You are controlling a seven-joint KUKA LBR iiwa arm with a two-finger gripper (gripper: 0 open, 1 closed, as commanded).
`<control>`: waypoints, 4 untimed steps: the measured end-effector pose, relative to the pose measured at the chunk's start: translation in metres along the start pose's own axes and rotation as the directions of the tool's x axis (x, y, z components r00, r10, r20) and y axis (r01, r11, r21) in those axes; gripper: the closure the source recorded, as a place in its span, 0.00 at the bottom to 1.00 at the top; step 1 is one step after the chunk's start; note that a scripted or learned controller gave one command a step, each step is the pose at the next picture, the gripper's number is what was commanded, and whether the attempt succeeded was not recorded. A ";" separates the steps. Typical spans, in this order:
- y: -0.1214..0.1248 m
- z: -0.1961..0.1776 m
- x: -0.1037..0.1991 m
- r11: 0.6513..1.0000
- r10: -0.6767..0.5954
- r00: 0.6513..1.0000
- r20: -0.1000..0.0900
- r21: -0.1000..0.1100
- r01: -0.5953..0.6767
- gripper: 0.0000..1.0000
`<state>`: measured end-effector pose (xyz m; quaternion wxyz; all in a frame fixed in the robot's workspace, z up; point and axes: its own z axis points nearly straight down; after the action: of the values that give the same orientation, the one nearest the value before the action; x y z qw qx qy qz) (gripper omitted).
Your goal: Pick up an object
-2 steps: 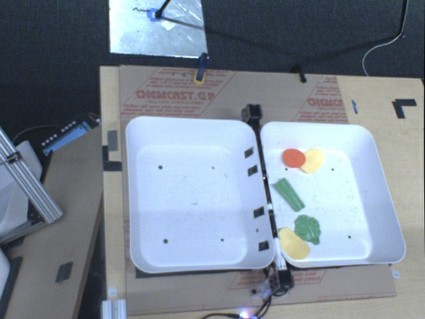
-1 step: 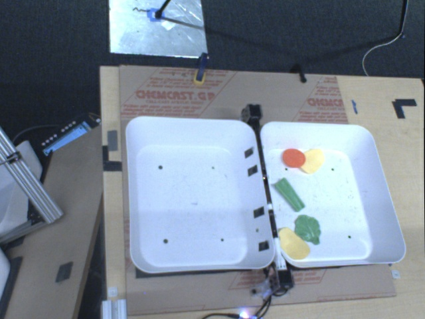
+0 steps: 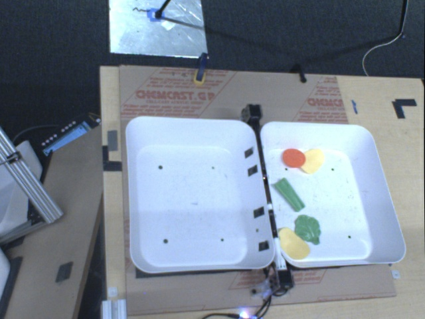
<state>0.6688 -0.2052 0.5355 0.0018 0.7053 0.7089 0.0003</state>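
Camera view — right bin (image 3: 382, 178) carries an orange disc (image 3: 293, 157) touching a yellow piece (image 3: 313, 160), green stick (image 3: 289, 194) just below — broccoli-like piece (image 3: 307, 228) beside another yellow piece (image 3: 293, 244).

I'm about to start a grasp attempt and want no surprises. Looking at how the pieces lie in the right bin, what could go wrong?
1. The orange disc touches the pale yellow piece, so a grasp there may nudge or catch both.
2. The green leafy piece overlaps the yellow piece; lifting either could drag the other.
3. That yellow piece lies close to the right bin's inner wall, which may block a finger.
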 end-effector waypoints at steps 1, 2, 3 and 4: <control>0.000 0.000 0.000 1.000 0.000 1.000 0.000 0.000 0.000 1.00; 0.000 0.000 0.000 1.000 0.000 1.000 0.000 0.000 0.000 1.00; 0.000 0.113 0.052 1.000 -0.002 1.000 -0.005 0.010 0.002 1.00; 0.000 0.082 0.053 1.000 0.000 1.000 -0.001 -0.002 0.000 1.00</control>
<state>0.6688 -0.1526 0.4535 0.0023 0.7054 0.7088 0.0016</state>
